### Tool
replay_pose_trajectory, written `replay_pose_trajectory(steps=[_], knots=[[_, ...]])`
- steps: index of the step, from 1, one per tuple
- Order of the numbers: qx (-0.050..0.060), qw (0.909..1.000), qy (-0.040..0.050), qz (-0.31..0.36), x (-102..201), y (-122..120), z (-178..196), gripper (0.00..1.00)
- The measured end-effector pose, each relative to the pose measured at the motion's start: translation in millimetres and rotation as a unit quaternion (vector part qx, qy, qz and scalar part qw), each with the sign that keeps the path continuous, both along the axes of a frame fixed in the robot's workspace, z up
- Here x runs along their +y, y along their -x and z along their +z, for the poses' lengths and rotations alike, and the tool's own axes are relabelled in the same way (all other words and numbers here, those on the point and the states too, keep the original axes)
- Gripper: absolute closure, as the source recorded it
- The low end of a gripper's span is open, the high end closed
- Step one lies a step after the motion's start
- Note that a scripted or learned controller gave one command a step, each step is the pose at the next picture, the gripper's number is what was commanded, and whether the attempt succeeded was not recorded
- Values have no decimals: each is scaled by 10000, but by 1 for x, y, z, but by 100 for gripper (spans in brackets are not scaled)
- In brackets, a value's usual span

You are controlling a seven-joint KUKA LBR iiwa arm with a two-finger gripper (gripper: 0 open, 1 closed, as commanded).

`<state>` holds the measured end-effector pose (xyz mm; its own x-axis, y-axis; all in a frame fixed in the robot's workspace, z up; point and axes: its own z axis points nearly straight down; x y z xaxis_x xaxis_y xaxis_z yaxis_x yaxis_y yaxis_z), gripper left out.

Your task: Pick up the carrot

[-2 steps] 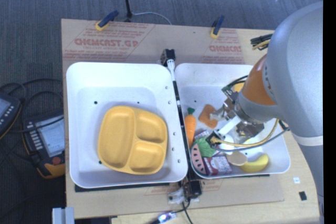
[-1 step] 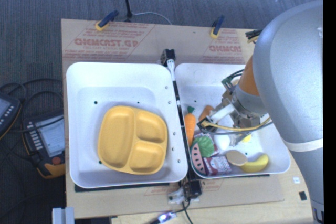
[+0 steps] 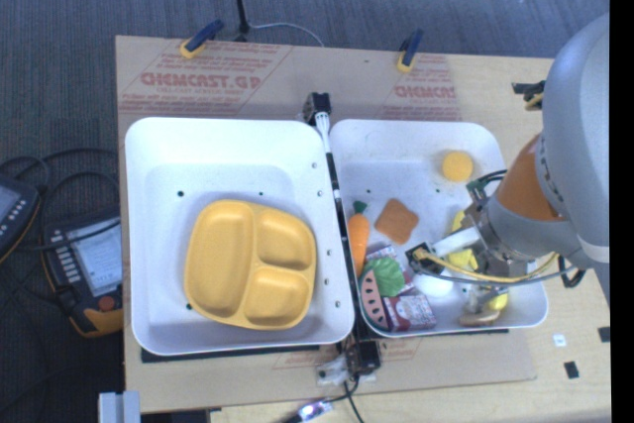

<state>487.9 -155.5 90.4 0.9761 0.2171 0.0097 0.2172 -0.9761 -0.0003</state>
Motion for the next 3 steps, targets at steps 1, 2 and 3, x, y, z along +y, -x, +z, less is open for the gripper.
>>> replay_pose_trajectory(steps=[1, 2, 3], knots=[[15, 10000, 5, 11, 0, 0, 10, 100], [70, 10000, -2, -70, 63, 5, 38, 100], [72, 10000, -19, -19, 190, -6, 93, 100]])
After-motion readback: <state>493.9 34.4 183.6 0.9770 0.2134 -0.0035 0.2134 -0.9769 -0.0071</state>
